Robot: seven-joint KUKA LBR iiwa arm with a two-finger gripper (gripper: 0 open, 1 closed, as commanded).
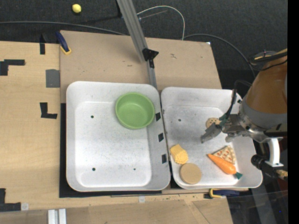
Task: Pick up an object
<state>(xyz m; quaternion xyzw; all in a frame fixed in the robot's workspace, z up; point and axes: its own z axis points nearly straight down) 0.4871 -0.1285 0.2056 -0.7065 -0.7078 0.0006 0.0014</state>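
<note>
Nothing is picked up yet, I judge: the end effector (pixel 211 133) hangs spread and empty over the right bin (pixel 196 101), just beside the small cracker (pixel 212 122), carrot (pixel 223 164) nearby.

A green bowl (pixel 135 110) is occupying the left bin's (pixel 84 139) far right corner, leaving its remaining floor open. Food pieces, including a carrot (pixel 223 164), are crowding the right bin's (pixel 187 101) near side.

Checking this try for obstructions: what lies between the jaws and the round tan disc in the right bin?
In the camera view, only bare speckled bin floor lies between the gripper and the round tan disc. The yellow piece sits just left of that line.
</note>
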